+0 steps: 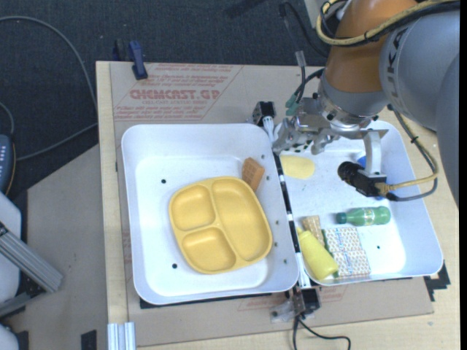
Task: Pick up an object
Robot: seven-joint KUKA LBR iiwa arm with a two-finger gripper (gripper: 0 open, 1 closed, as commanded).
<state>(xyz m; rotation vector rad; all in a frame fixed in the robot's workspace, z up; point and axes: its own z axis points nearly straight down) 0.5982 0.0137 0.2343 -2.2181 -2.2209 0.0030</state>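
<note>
The end effector (300, 141) hangs over the right bin's (408, 257) far-left corner, just above a pale yellow disc (298, 168); its finger state cannot be told.

arm reaches in, gripper (300, 138) pointing down.

left bin (139, 195): tray (219, 224), block (253, 172) behind | right bin (416, 195): bottle (363, 216), packet (349, 252) in front
</note>
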